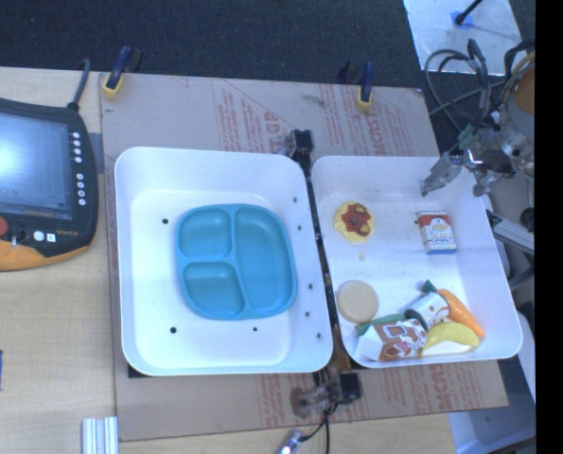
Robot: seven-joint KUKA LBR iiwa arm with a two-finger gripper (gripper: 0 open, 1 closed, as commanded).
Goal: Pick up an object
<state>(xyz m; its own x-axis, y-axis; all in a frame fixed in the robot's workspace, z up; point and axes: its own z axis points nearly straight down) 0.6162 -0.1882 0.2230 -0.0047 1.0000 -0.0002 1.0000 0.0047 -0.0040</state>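
From my station I see the desk (215, 112) carrying two white bins: the left bin (139, 253) holds a blue divided plate (236, 261), and the right bin (480, 272) holds everything worth grabbing. The gripper (456, 173) hangs over that bin's far right corner with nothing in it; whether it is spread or closed I cannot tell. I'd go for the small carton (436, 232), which lies apart from the rest just below the gripper: I judge it light, stiff and boxy, best pinched across its narrow sides. The heap in the near corner, a crumpled packet (399, 339), a banana (451, 339) and a carrot (459, 308), looks crowded and slippery. The round biscuit (358, 301) and the tart (354, 221) lie flat, hard to get under.
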